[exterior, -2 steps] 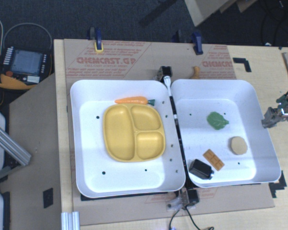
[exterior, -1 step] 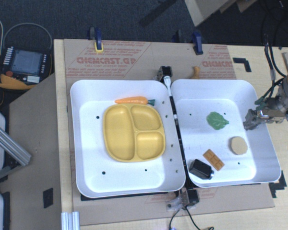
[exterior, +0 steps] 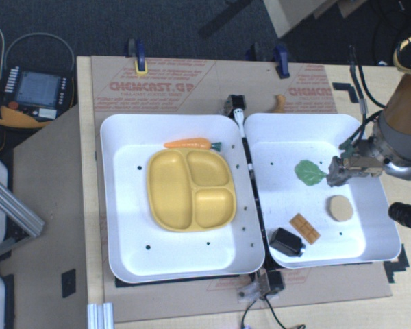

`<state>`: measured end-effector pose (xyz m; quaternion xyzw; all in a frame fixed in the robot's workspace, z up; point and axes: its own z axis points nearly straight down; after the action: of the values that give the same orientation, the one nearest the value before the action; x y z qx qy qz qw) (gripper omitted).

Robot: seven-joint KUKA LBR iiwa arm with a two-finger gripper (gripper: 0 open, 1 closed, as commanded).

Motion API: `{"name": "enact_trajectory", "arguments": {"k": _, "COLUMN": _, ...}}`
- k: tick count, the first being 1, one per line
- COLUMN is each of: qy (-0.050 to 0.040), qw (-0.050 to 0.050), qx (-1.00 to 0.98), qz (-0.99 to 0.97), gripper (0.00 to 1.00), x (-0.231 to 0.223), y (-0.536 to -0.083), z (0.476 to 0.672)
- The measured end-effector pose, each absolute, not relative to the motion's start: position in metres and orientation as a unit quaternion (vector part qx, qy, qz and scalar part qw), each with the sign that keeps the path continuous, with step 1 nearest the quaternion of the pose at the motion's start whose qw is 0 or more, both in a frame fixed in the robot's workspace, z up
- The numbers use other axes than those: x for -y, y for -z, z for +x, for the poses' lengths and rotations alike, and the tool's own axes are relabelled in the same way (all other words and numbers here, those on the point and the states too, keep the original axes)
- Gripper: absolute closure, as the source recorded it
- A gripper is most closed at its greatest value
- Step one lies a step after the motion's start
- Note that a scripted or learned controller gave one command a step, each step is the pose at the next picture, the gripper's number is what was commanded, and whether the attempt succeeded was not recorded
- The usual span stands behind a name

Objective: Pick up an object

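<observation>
The left bin has a yellow tray in the middle, with bare white floor all round it. A carrot lies just above the tray, near the bin's back wall. The right bin has lots of bare floor at the back. In it are a green leaf, a tan disc, a brown bar and a black block near the front edge. The gripper is low, right beside the leaf. I cannot tell how wide its jaws are.
</observation>
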<state>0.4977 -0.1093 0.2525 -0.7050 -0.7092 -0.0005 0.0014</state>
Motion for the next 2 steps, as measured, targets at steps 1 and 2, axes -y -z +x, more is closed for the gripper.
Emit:
{"name": "enact_trajectory", "arguments": {"k": 1, "qy": -0.0001, "qw": 0.002, "qx": 0.709, "qz": -0.705, "gripper": 1.00, "x": 0.054, "y": -0.236, "z": 0.497}}
{"name": "enact_trajectory", "arguments": {"k": 2, "qy": 0.0009, "qw": 0.000, "qx": 0.709, "qz": -0.705, "gripper": 1.00, "x": -0.002, "y": -0.244, "z": 0.496}}
